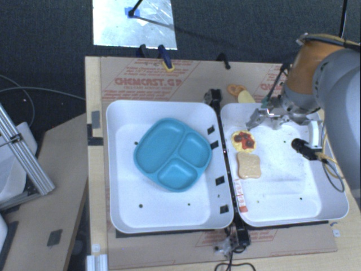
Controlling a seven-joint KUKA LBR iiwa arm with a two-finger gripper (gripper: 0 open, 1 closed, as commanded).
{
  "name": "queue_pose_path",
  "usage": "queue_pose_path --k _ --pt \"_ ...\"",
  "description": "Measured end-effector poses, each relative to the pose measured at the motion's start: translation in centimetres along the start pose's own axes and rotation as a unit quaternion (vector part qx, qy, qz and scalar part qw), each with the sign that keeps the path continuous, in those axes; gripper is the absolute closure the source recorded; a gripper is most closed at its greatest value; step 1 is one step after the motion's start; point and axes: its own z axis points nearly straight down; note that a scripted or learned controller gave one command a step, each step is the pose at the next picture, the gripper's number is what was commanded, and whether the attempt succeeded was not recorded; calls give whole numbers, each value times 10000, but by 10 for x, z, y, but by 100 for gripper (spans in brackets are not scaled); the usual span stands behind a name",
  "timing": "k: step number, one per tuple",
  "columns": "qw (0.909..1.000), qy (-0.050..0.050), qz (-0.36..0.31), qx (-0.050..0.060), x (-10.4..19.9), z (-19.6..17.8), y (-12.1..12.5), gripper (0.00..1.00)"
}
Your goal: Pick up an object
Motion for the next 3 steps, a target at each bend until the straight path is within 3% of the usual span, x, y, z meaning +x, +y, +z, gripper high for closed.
queue_pose_path --k 1,2,3 --pt "10000 -8 23 -7 28 -2 -56 0" --pt "10000 10 6 43 110 -99 -79 0" --pt "10000 12 1 14 141 -99 -34 0"
